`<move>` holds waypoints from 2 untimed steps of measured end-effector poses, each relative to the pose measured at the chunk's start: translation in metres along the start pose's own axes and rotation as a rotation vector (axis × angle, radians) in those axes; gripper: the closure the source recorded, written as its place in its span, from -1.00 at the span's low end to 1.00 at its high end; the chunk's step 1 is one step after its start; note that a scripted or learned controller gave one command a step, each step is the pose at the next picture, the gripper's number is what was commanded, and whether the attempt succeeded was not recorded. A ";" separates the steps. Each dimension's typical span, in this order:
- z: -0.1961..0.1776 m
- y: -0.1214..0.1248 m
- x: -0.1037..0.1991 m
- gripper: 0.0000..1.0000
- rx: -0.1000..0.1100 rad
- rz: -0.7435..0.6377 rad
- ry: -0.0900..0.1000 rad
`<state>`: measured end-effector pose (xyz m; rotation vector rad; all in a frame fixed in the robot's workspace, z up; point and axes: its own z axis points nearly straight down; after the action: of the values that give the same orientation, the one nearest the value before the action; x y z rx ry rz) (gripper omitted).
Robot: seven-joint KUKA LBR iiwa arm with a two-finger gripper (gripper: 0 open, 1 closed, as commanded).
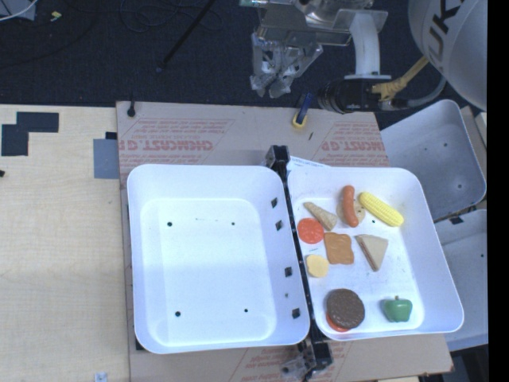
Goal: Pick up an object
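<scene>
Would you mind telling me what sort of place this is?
Probably a robot lab: a gripper hangs above two white bins, toy food such as corn fills one, cables lie behind.

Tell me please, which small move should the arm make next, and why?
Probably it should bring the end effector toward the right bin and lower it over one piece, for example the corn. The end effector hangs above the bench's far edge, beyond both bins, with nothing between its fingers, and all the toy food lies in the right bin.
</scene>
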<state>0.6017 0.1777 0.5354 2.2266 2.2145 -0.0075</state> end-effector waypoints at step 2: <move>-0.006 -0.120 0.053 1.00 -0.006 -0.006 0.006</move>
<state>0.4817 0.2317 0.5419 2.2194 2.2216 0.0052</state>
